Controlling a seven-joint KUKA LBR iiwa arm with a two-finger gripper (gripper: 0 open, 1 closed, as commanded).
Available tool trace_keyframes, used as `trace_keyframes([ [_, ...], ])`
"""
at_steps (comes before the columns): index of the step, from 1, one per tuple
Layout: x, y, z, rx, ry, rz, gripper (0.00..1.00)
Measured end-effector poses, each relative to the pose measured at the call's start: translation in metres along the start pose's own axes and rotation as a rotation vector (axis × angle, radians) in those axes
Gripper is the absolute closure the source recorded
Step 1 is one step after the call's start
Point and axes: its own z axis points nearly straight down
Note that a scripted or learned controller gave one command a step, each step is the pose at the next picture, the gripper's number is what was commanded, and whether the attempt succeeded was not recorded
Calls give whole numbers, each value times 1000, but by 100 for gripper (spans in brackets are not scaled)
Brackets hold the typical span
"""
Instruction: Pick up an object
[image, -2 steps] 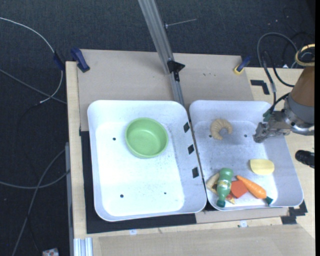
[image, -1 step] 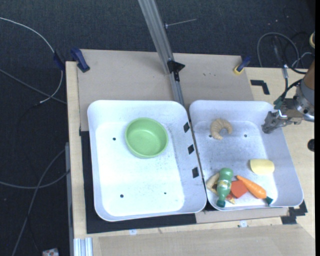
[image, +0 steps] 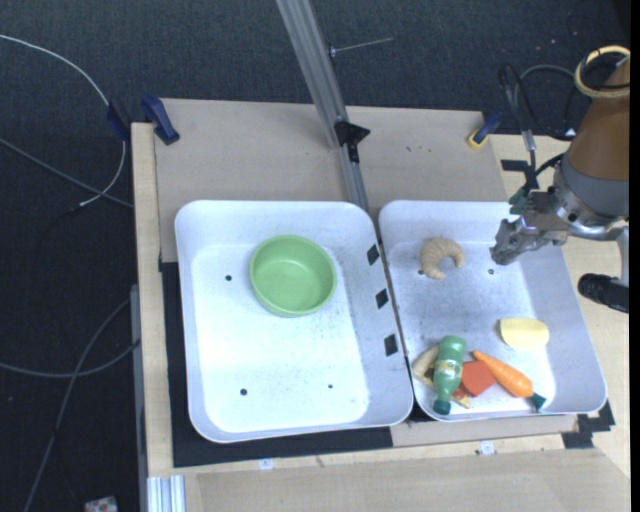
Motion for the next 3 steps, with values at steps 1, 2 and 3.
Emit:
trace_keyframes([
  [1, 54, -11, 3, 9, 3, 0, 100],
  [2, 101, -14, -10, 7, 4, -1, 100],
  [3, 157, -11, -23, -2, 0, -2, 100],
])
